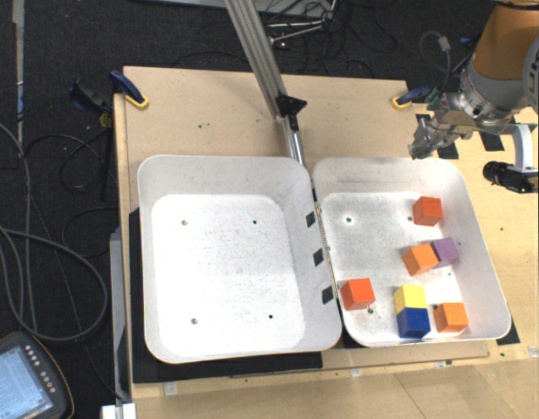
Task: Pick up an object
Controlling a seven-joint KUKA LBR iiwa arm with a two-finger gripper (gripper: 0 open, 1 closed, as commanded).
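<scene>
the fingers [424, 149] are being held above the right bin's [483, 225] far rim; their state cannot be told. the nearest red cube [427, 210] is lying just below them.

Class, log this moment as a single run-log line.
tool: above right bin's far edge | holding: nothing seen | blocks: all in right bin | left bin: untouched

bench [217, 103] bears two white bins [156, 190] side by side

The gripper [424, 145] hangs over the right bin's [374, 180] far rim; six coloured blocks lie inside that bin.
</scene>
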